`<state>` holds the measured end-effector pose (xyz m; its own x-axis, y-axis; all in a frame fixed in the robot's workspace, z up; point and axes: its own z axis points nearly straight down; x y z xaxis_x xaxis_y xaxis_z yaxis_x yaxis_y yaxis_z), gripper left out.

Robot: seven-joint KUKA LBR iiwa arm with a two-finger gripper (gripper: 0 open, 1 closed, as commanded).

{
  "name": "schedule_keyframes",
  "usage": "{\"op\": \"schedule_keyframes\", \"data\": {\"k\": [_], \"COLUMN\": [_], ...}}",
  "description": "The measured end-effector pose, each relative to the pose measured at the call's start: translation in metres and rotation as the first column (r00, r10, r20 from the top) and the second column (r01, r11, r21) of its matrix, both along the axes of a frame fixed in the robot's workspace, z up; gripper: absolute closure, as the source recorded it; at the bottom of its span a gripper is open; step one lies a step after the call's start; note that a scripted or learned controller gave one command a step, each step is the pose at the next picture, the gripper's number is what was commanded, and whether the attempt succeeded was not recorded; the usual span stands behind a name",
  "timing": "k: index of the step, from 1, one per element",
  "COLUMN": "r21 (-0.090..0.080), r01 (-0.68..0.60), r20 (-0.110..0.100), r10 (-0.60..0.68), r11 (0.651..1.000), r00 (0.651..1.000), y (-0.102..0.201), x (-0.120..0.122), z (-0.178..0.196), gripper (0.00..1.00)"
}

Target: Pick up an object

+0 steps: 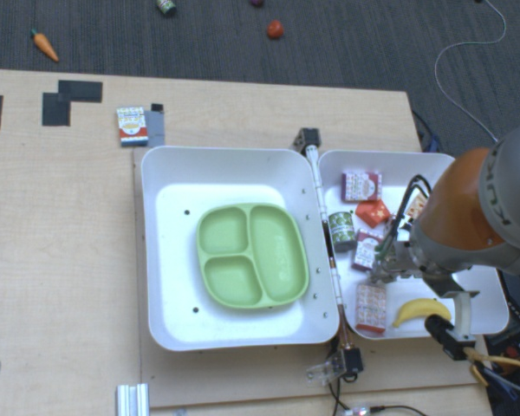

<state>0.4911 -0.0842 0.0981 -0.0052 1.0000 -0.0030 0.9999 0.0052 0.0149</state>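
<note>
We count two white bins: the left bin (152, 232) holds one green divided plate (252, 256); the right bin (494, 315) holds one banana (416, 311), one can (341, 230), one red item (373, 212) and three small packets (361, 185).

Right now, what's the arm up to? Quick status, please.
Tool low in right bin, among packets; grip unclear. Nothing seen held. Banana and can close by. Green tray sits in left bin.
</note>
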Motion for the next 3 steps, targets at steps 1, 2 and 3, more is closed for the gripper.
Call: {"op": "schedule_keyframes", "data": {"k": [1, 2, 3], "r21": [0.000, 0.002, 0.002], "r01": [0.000, 0.003, -0.001], "r20": [0.000, -0.007, -0.001], "r10": [0.000, -0.003, 0.001], "r11": [1.000, 1.000, 1.000], "r00": [1.000, 1.000, 1.000], "y": [0.000, 0.000, 0.001], "x": [0.000, -0.002, 0.000], "z": [0.000, -0.011, 0.000], "gripper": [0.00, 0.00, 1.00]}}
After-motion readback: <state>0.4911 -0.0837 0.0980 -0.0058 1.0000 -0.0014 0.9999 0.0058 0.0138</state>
